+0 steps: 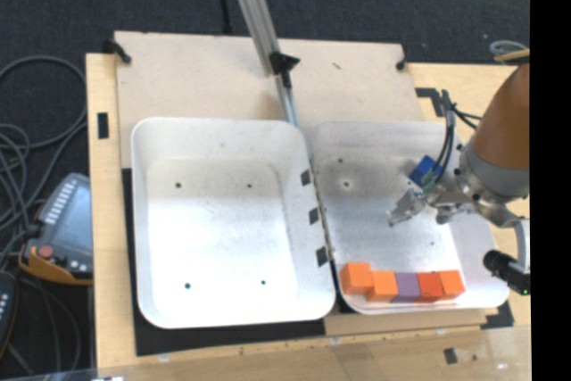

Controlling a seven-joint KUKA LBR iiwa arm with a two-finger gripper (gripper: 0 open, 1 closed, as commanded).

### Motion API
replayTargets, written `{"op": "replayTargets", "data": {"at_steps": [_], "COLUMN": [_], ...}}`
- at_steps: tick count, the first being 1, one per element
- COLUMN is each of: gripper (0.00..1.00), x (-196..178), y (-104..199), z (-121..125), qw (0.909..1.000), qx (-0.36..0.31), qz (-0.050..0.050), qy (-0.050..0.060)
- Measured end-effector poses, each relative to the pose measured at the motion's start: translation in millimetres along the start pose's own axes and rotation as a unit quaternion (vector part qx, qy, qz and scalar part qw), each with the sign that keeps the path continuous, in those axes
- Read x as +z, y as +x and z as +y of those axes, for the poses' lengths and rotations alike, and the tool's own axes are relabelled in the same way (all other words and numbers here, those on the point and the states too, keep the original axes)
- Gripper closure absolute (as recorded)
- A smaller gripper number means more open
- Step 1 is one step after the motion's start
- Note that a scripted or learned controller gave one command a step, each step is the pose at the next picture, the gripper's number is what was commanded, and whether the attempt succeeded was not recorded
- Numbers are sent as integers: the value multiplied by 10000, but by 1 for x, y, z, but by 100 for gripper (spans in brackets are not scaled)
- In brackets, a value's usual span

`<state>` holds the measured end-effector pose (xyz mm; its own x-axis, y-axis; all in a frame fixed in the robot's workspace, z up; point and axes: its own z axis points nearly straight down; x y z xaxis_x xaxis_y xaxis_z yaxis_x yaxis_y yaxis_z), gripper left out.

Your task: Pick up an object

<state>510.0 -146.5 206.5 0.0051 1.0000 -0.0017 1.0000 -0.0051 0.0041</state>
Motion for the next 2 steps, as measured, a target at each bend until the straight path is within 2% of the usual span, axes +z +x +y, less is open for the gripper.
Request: {"op": "replayTargets", "data": {"at_steps": [1, 2], "gripper": [0, 0], "x": [0, 38], "y": [0, -26], "z": [0, 31], "qw": [10000, 10000], "qx": [4, -20], "qz": [-1, -8], "qy": [-2, 18]}}
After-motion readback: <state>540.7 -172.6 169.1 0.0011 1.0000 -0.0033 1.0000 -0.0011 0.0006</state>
